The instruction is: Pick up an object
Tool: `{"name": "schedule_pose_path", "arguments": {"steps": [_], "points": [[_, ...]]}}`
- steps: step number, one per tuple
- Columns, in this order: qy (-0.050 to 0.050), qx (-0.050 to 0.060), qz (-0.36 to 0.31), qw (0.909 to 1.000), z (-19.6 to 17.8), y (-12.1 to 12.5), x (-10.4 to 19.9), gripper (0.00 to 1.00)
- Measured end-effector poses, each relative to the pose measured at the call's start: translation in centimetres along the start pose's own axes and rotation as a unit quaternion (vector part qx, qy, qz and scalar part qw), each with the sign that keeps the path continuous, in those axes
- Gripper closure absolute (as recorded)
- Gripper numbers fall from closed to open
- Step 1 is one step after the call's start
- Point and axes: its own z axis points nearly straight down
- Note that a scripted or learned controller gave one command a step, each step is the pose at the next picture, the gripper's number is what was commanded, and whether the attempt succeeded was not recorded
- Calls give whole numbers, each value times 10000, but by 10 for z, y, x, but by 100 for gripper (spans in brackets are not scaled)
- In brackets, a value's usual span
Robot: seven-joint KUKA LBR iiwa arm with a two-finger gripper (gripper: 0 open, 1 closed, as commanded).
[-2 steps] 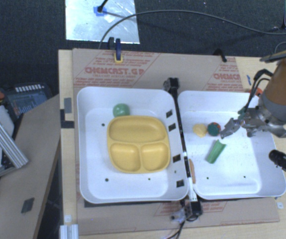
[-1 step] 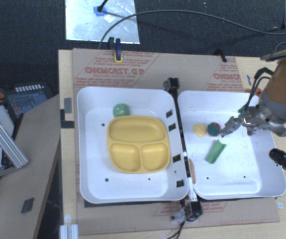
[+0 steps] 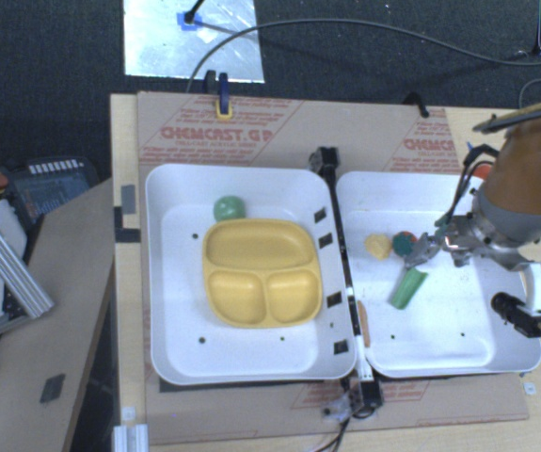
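I see the green cylinder (image 3: pixel 407 286) lying tilted in the right bin (image 3: pixel 458 347), near a yellow ball (image 3: pixel 377 246) and a teal ball (image 3: pixel 404 243). The gripper (image 3: pixel 427 250) sits just above the cylinder's upper end; I cannot tell how far its jaws are open.

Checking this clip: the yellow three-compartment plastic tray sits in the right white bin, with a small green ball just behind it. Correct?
Not quite. The camera view shows the yellow three-compartment plastic tray in the left white bin, not the right one. The small green ball does lie just behind it, at its far left corner.
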Motion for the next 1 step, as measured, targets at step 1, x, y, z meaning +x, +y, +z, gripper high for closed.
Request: {"name": "schedule_pose_path", "arguments": {"steps": [1], "points": [[5, 7, 4, 10000, 60, 1, 7, 0]]}}
